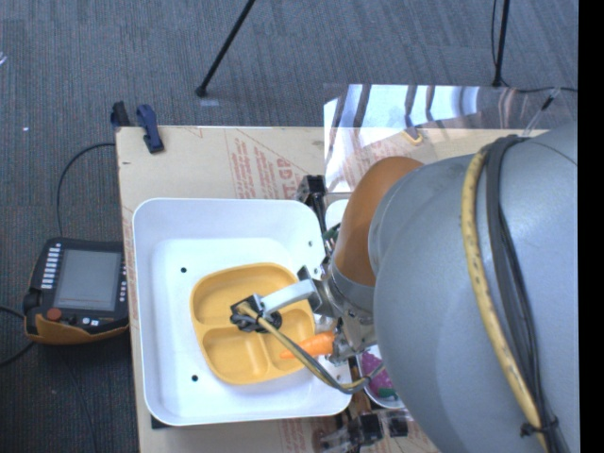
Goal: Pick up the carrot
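The orange carrot [310, 347] lies at the right side of a yellow divided plate [226, 295], which sits in the left white bin [160, 253]. The carrot's right end runs under the gripper [342, 343], which hangs just right of the plate beneath the orange wrist band. The big grey arm [472, 291] covers most of the gripper from above, so I cannot see whether the carrot is held.
The arm hides most of the right bin; a small purple and green thing [379, 381] peeks out below it. A teach pendant [80, 289] lies on the floor at the left. A blue clamp [149, 126] grips the bench's far left corner.
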Action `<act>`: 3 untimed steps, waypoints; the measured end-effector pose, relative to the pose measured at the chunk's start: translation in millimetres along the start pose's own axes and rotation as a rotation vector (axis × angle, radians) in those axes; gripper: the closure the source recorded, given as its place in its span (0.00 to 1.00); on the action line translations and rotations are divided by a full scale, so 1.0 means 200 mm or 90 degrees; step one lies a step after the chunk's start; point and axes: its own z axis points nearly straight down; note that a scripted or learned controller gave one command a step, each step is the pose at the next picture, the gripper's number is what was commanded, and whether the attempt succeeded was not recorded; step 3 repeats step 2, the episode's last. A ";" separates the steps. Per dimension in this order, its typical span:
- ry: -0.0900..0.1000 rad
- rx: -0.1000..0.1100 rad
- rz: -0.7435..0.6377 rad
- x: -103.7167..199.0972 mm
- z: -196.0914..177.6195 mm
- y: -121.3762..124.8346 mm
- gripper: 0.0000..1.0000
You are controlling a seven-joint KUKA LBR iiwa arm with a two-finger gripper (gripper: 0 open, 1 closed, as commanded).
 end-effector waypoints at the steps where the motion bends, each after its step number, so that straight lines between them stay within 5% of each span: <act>1: 0.000 -0.001 0.001 0.00 0.00 0.01 0.00; 2: -0.002 0.004 -0.195 0.03 0.41 -0.05 0.00; 3: -0.002 0.004 -0.195 0.03 0.41 -0.05 0.00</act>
